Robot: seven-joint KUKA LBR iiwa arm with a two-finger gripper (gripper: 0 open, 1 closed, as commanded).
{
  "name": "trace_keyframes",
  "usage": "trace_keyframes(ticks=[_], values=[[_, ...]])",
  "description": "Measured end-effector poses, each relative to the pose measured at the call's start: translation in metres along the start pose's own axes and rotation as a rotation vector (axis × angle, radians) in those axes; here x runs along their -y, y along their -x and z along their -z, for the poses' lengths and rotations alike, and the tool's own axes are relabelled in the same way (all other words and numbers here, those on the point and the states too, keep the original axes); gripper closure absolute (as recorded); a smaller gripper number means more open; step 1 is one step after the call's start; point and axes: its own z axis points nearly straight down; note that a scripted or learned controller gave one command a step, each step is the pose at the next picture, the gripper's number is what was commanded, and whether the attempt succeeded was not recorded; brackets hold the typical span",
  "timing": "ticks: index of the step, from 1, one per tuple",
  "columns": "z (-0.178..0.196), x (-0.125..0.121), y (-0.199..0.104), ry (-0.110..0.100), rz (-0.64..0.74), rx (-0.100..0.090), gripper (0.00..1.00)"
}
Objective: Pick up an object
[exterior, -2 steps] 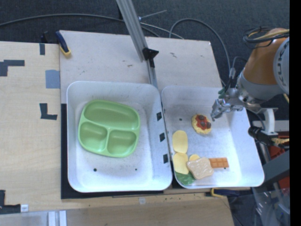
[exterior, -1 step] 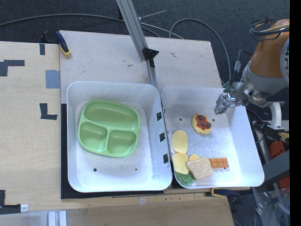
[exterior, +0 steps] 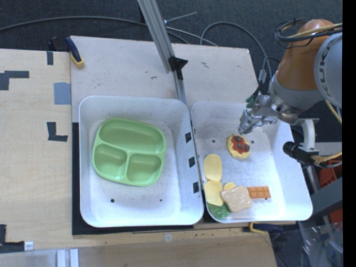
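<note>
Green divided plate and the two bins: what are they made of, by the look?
Green divided plate: likely moulded plastic, matte, one even colour with soft rounded ridges. Left bin and right bin: probably thin formed plastic, white with grey scuffing, slight sheen, rounded rims.

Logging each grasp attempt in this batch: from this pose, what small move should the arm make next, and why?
Probably a short shift down and toward the round pizza-like toy, then a descent onto it. The gripper sits just above and to the right of that toy in the right bin, nothing between its tips, and the toy lies apart from the cluster of food pieces at the bin's near edge.
</note>
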Motion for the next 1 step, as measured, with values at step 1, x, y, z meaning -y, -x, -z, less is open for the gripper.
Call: trace_keyframes(ticks=[1], values=[[0.0092,0.0031,-0.0581,0.0,0.002,0.0,1.0]])
